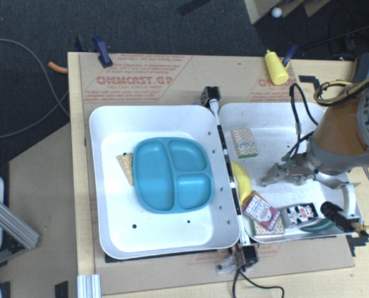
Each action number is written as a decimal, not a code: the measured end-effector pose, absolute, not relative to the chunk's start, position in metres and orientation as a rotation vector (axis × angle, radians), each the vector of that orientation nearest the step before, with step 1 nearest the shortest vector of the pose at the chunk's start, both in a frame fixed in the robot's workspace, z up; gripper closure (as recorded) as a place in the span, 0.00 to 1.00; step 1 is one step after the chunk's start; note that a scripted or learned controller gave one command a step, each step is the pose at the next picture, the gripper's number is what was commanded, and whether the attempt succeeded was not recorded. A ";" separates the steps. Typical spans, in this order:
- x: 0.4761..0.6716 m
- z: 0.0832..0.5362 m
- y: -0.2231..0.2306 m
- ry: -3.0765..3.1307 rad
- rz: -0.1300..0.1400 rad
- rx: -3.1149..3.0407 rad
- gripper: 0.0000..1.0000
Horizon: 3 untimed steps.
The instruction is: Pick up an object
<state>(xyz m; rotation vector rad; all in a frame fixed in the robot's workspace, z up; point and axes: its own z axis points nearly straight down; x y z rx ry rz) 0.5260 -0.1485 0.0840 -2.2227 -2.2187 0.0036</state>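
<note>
1. The tabletop is pale board with red print; at its far left edge sits a blue clamp, and a yellow clamp sits at the far edge toward the right.
2. The left bin is white and shallow; a blue divided plate with three compartments lies in its middle; a tan cracker-like piece lies touching the plate's left rim, partly tucked beside it.
3. A black hinge strip runs along the seam where the two bins meet.
4. The right bin holds several things; a small speckled pale block lies near its far left part, apart from the rest.
5. A yellow banana-like object lies along the right bin's left wall, just beside the seam; at its near end a pink patterned packet lies touching or nearly touching it.
6. Right of the packet lies a small card with dark print, near the bin's front wall; a teal curved object sits just beyond it at the front right corner.
7. The claw is low in the middle of the right bin, reaching in from the right on the grey and orange arm; it is between the speckled block and the packet, touching neither as far as can be seen; nothing shows between its fingers, and whether it is released or clenched cannot be told.
</note>
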 end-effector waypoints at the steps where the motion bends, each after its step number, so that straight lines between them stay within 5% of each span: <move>1: 0.667 0.117 -0.193 -2.226 -0.001 -2.222 0.00; 2: 0.668 0.186 -0.086 -2.227 -0.005 -2.220 0.00; 3: 0.637 0.146 -0.226 -2.219 0.004 -2.223 0.00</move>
